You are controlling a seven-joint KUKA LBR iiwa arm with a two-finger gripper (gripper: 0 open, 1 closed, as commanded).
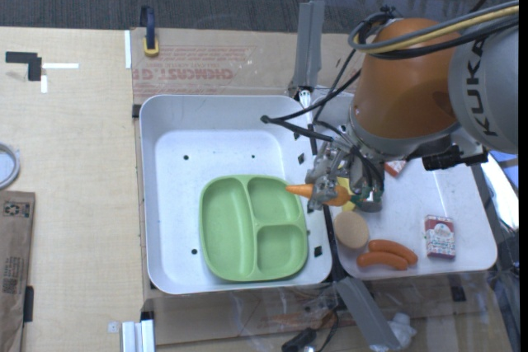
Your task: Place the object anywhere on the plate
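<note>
A green three-compartment plate lies in the left bin, toward its front right. My gripper hangs over the divide between the two bins, just off the plate's right rim. It is shut on an orange carrot, whose pointed tip reaches left over the plate's upper right edge. The carrot's yellow-green end sits between the fingers.
The right bin holds a tan egg-like ball, two orange sausages, a small red-and-white box and a red item partly hidden under the wrist. The arm's orange band looms above the right bin.
</note>
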